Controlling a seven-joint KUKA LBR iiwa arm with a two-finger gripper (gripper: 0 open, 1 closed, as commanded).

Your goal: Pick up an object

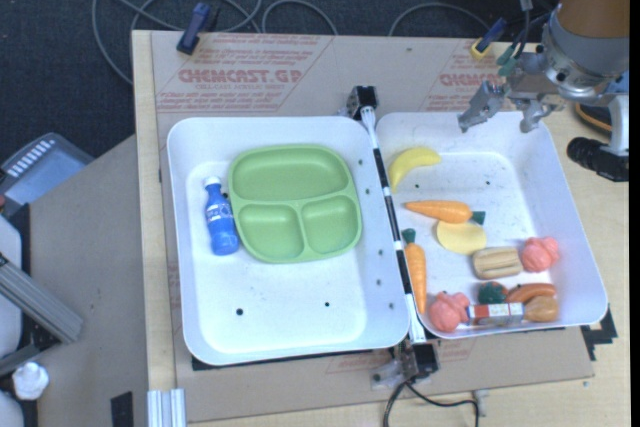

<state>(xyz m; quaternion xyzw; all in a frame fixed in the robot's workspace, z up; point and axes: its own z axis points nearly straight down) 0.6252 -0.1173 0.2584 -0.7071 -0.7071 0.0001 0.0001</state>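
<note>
My gripper (507,111) hangs over the far edge of the right bin (560,180), its two fingers spread apart with nothing between them. Below it in that bin lie a yellow banana (412,161), an orange carrot (440,210), a yellow slice (460,237), a second carrot (416,275) along the left wall, a bread roll (496,261) and pink pieces (539,253) (446,311). The banana is the nearest item, to the gripper's lower left.
The left bin (190,215) holds a green divided plate (295,202) and a small blue bottle (220,218). A black clamp (361,99) sits where the bins meet at the far side. Cables and a blue clip (195,26) lie beyond the bench.
</note>
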